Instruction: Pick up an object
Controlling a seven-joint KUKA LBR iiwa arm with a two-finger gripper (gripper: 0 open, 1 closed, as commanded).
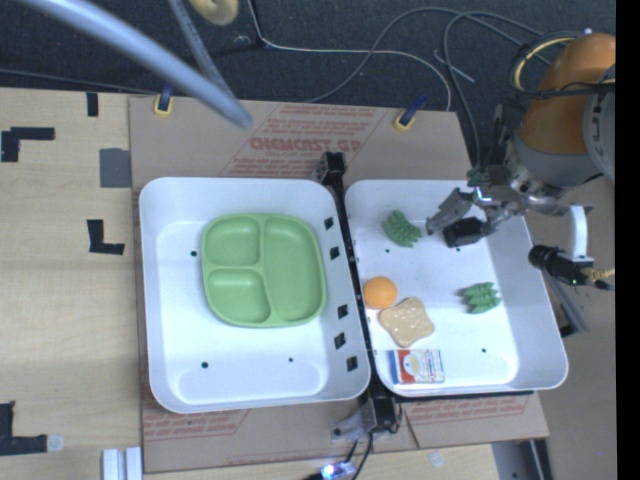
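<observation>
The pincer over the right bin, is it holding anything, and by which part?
Nothing is held. The pincer hangs open above the right bin, with no item between its fingers; the nearest green toy lies apart from it.

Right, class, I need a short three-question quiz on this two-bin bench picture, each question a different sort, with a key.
1. True or false: the green divided plate lies in the left bin.
2. Which lies nearest the orange ball? A) slice of toast B) carton C) right-hand green toy
3. Fill in: the gripper hovers over the ____ bin.

Key: 1 true; 2 A; 3 right.
</observation>
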